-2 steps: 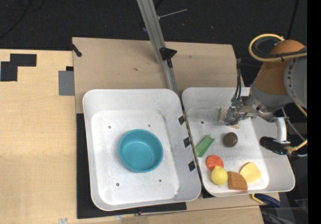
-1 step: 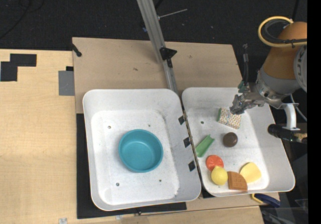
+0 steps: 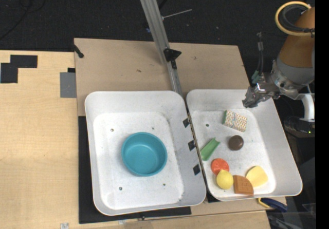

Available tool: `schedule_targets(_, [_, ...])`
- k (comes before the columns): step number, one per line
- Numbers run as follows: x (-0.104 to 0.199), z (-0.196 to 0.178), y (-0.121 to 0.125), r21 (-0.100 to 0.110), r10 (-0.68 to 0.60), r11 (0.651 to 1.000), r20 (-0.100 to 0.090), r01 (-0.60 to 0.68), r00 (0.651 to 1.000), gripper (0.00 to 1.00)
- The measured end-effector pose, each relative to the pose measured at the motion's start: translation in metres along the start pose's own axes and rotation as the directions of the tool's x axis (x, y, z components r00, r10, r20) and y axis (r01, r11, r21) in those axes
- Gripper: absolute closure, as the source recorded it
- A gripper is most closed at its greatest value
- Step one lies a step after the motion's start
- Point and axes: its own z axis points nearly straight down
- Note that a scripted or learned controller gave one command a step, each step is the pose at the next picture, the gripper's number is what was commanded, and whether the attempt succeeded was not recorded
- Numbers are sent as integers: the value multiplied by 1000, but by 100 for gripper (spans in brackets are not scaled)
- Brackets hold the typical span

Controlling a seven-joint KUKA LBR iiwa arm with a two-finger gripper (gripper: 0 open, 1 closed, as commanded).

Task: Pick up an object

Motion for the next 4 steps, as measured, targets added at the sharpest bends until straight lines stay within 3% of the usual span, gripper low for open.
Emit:
schedule_targets(1, [0, -53, 1, -1, 0, 1000, 0, 0, 1000, 100])
schedule_targets(4, [127, -41, -39, 5, -3, 1000, -2, 3, 1000, 100])
